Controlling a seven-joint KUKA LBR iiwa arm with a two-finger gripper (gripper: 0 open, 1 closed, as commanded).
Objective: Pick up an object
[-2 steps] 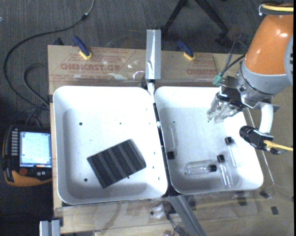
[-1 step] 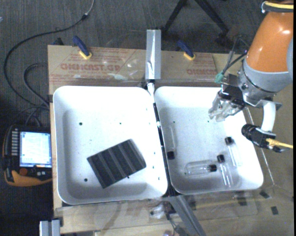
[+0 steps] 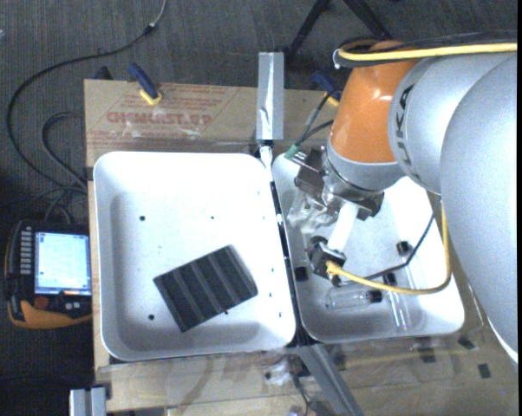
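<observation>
Camera view: cardboard [image 3: 161, 120], red print unreadable

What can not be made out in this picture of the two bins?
1. Camera view: the arm hides much of the floor of the right bin.
2. The gripper is lost among wrist parts; whether it holds anything is unclear.
3. The pale items at that bin's front are too small to identify.

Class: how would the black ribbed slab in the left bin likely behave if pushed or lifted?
The black ribbed slab lies flat and low, so it would probably slide, not roll or tip. Its straight edges suggest stiffness. Grooves may aid grip.
</observation>
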